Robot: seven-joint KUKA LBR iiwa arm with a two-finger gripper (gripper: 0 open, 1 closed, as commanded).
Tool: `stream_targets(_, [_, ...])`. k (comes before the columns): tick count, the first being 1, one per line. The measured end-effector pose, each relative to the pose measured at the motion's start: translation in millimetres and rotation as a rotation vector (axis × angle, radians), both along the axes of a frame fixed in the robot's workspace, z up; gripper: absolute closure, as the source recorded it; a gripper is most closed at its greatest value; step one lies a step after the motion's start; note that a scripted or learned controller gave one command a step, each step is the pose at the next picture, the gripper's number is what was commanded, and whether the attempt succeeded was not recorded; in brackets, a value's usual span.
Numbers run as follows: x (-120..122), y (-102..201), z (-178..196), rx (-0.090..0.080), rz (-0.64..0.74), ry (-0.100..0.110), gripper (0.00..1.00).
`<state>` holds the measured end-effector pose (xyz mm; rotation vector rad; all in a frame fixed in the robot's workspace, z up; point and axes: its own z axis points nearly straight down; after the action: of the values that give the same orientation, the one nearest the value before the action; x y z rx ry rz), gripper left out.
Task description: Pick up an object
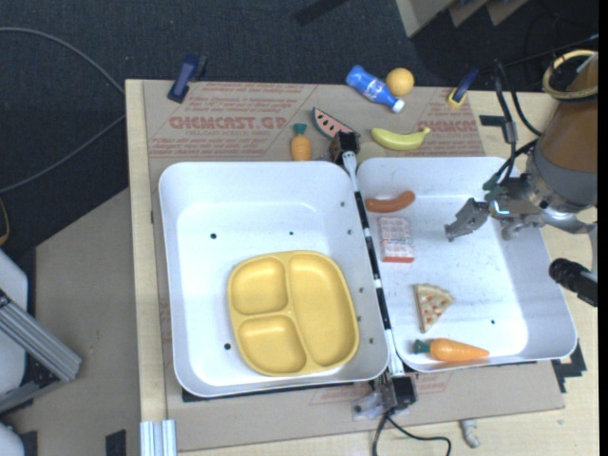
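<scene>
The right bin point(513, 293) holds a hot dog sausage point(390, 200) near its far left corner, a small packet point(395, 238) just below it, a pizza slice point(432, 305) and a carrot point(451, 351) by the front wall. My gripper point(467, 220) hangs over the right bin's upper middle, to the right of the packet and sausage. Its dark fingers stand apart with nothing between them. A yellow divided plate point(290, 311) lies in the left bin point(237, 207).
Behind the bins on the cardboard lie a banana point(400, 138), a blue bottle point(373, 87), an orange ball point(401, 81), a watermelon slice point(329, 122) and a small carrot toy point(301, 146). Blue clamps point(186, 77) sit at the back edge. The arm point(565, 160) fills the right side.
</scene>
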<state>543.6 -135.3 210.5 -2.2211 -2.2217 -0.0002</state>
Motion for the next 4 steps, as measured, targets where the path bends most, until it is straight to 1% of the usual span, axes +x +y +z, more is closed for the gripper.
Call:
stream_targets(1, [-40,19,-45,0.001,0.0,0.002,0.0])
stream_targets(2, [-61,32,-112,0.001,-0.001,0.003,0.0])
stream_targets(3, [-65,42,-126,0.001,-0.001,0.003,0.0])
stream_targets(4, [-65,41,-117,0.0,-0.002,0.001,1.0])
